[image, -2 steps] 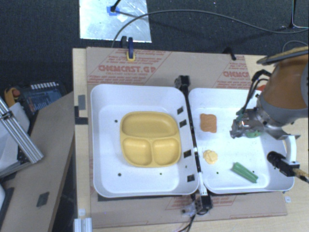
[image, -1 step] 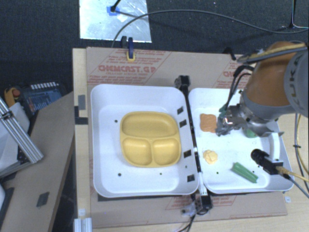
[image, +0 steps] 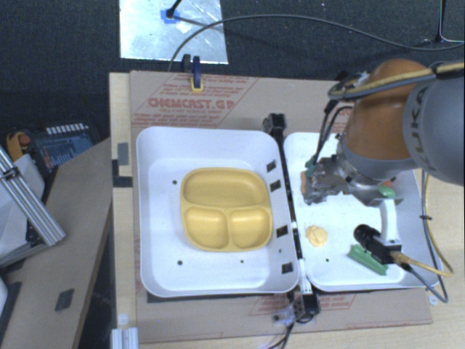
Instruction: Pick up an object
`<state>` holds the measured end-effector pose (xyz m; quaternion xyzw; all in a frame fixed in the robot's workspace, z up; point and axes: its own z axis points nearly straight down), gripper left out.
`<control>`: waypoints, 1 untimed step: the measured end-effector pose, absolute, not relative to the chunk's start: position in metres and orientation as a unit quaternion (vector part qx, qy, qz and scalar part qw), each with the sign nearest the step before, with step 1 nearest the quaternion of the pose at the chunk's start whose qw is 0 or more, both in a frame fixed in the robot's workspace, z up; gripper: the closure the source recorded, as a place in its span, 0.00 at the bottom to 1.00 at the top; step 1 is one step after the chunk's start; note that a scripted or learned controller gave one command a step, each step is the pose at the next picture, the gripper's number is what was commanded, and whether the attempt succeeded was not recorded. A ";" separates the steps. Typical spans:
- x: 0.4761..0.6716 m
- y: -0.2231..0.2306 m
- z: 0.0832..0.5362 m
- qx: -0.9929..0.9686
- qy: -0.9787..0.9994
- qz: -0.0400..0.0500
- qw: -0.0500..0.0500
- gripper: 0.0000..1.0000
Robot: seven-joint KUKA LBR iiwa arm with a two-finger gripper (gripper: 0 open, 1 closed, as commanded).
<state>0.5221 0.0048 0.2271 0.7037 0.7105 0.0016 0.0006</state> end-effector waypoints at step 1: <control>0.526 0.067 0.233 0.703 0.711 0.001 0.000 1.00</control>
